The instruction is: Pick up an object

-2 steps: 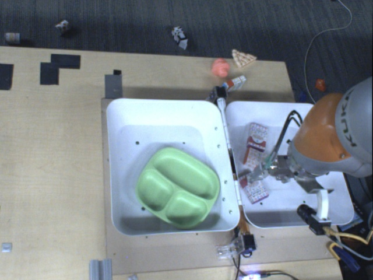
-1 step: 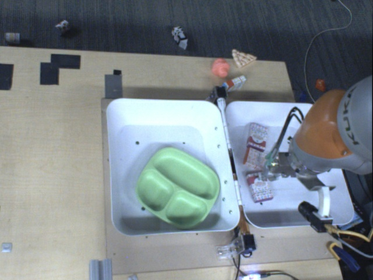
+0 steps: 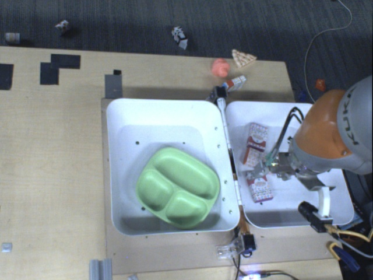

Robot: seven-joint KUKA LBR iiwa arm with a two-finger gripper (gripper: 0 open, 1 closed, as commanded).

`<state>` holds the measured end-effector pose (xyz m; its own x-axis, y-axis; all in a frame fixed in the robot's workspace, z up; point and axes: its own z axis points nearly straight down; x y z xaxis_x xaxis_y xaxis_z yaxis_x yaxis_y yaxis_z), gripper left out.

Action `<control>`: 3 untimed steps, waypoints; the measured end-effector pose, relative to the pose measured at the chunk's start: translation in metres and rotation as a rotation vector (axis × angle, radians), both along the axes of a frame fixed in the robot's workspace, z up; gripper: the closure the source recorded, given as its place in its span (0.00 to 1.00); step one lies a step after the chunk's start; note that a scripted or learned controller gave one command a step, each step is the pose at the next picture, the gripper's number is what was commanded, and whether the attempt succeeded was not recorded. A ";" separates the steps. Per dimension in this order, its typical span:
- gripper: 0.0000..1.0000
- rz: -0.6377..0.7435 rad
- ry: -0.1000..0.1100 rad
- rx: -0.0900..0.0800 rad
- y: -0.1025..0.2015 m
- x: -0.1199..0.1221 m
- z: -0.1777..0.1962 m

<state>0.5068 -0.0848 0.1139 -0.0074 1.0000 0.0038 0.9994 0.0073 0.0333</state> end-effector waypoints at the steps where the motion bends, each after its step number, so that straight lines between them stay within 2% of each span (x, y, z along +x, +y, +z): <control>1: 0.00 -0.005 0.022 -0.005 0.000 -0.017 -0.027; 2: 1.00 -0.004 0.016 -0.007 0.000 -0.015 -0.015; 3: 1.00 -0.002 0.029 -0.002 0.074 0.033 0.071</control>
